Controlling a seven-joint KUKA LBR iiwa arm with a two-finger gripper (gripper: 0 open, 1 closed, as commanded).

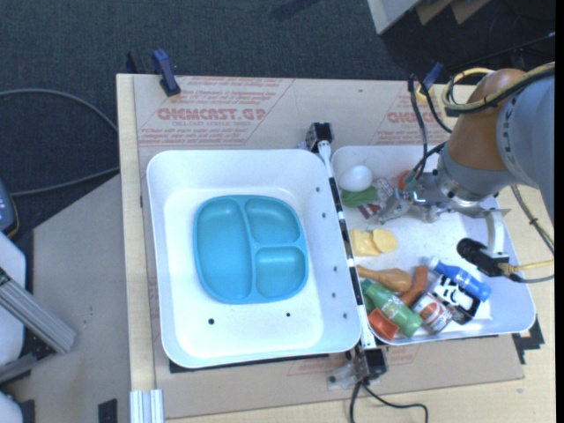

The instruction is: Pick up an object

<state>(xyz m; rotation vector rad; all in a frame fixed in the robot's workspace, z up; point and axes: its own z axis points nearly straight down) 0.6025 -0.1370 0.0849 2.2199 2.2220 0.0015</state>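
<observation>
Several small objects [405, 298] crowd the right bin [515, 311]; the gripper [395, 199] sits low at its upper part, near a white egg [356, 177]. We cannot tell its jaw state. We advise choosing one isolated item and descending squarely.

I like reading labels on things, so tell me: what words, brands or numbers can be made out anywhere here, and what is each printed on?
"CHEMCAST GP": large red print on the brown board behind the left bin, repeated partly hidden behind the right bin.
Smaller red lines under that print: too small to read.
Blue and white package in the right bin: dark marks, too blurred to read.
Red and white can: label unreadable.
</observation>
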